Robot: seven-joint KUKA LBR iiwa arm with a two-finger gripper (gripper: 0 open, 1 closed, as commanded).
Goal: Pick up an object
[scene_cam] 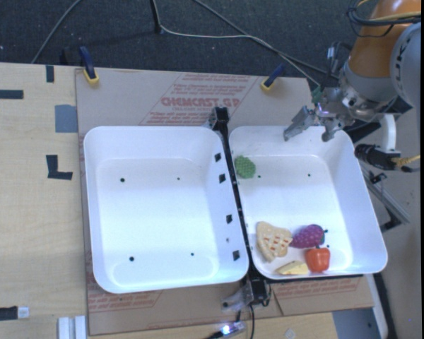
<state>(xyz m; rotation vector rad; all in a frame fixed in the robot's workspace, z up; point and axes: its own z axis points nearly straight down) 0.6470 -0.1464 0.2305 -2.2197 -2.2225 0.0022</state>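
The right bin (353,189) holds a small green round object (244,167) near its far left corner. At its near end lie a tan waffle-patterned piece (273,240), a purple grape-like piece (308,235), a red piece (317,259) and a yellow piece (292,268), all close together. My gripper (311,125) hangs over the far right rim of the right bin, open, with nothing between its fingers. It is well apart from every object.
The left bin (99,189) sits beside the right one, with a black clip strip (228,189) along their shared wall. Both rest on a cardboard sheet (198,101) held by blue-yellow clamps (89,69). Cables (155,20) run across the dark floor behind.
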